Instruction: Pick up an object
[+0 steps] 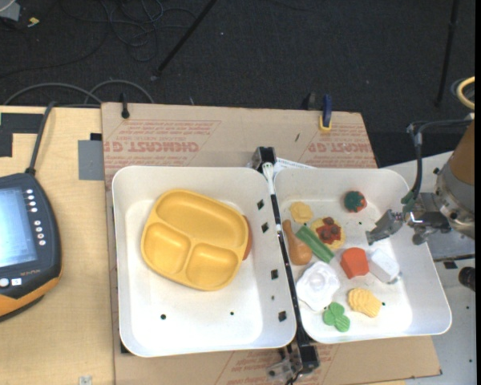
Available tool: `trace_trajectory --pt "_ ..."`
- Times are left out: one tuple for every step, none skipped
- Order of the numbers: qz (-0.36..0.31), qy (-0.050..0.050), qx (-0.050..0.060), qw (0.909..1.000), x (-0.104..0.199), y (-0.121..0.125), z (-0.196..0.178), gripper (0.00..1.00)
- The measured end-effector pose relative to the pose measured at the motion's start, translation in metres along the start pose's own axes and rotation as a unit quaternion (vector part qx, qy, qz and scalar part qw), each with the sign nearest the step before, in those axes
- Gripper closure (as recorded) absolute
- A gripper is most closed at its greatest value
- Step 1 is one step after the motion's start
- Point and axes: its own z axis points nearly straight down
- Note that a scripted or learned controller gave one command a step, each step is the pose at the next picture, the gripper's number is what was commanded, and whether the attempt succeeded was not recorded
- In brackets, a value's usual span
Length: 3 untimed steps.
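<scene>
The right bin (421,315) holds several toy foods. Among them are a red and green ball (354,200), a green stick (314,243), a red block (353,261), a white cup (317,281), a yellow corn piece (364,301) and a green broccoli (335,318). My gripper (385,229) reaches in from the right over this bin's right half, just above and right of the red block. A whitish block (384,265) lies right below the gripper. Nothing is visibly held.
A yellow divided plate (194,239) lies in the left bin (136,311). A raised rim (276,239) separates the two bins. A teach pendant (16,239) rests on the bench at far left. A blue clamp (326,115) stands at the cardboard's back edge.
</scene>
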Motion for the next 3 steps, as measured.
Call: trace_trajectory --pt "0.0 0.0 0.001 1.0 -0.001 0.0 -0.01 1.0" --pt "-0.005 0.001 -0.005 1.0 0.09 -0.023 -0.104 1.0" --pt "-0.006 0.001 -0.002 1.0 0.19 -0.041 -0.133 1.0"
